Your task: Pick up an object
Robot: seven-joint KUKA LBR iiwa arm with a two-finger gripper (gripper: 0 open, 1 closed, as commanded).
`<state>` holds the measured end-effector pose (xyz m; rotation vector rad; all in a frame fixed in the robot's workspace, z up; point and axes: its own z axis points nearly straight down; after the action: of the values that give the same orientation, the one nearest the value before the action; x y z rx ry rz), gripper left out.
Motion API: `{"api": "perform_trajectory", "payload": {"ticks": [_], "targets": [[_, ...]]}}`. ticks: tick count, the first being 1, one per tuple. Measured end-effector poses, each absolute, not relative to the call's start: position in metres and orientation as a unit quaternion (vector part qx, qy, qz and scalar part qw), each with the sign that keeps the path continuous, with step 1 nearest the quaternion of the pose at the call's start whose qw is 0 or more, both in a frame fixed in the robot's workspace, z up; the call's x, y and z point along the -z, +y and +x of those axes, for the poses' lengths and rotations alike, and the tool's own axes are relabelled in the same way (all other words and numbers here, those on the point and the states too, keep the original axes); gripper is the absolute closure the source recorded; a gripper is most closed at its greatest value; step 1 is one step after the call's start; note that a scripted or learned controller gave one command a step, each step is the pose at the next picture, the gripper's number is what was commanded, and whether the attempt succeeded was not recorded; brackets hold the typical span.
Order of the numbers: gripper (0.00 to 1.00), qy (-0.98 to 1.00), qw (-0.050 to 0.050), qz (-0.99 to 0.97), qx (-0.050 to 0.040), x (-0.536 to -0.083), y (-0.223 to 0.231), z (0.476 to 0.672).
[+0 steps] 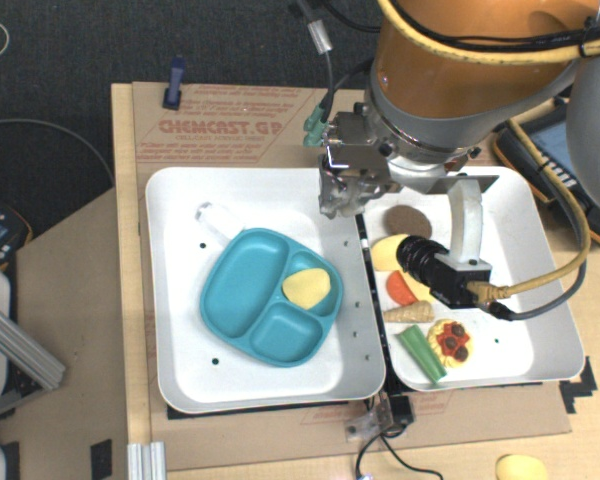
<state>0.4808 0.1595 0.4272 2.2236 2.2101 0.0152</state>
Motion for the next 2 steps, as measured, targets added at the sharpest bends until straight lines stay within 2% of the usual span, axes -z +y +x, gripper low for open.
{"api": "perform_trajectory", "payload": {"ticks": [1,2], "targets": [[1.00,0.707,0.001,0.707,-0.0017,-0.433,0.164,0.480],[1.00,0.708,0.001,0.707,-0.0025,-0.443,0.164,0.480]]}}
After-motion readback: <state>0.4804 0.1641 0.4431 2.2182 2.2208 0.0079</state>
